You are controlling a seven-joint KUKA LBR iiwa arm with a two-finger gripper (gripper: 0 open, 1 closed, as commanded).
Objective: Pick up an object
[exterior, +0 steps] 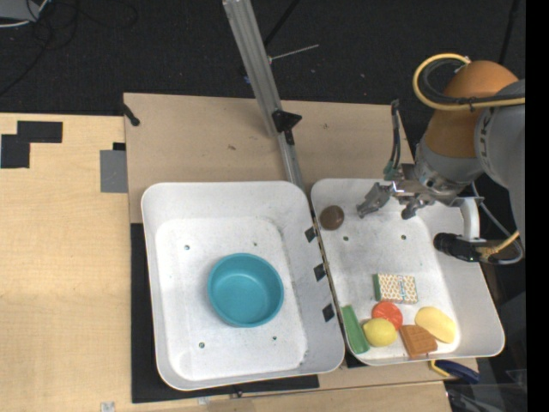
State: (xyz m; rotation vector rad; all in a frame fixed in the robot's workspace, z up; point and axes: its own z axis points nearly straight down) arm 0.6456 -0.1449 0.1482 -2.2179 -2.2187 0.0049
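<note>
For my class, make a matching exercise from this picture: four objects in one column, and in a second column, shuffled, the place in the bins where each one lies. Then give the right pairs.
Objects:
1. teal bowl
2. brown ball
3. green stick
4. patterned block

Places:
A. far left corner of the right bin
B. middle of the left bin
C. right bin, just beyond the red ball
D. along the left wall of the right bin, at its near end

Pairs: 1-B, 2-A, 3-D, 4-C
</note>
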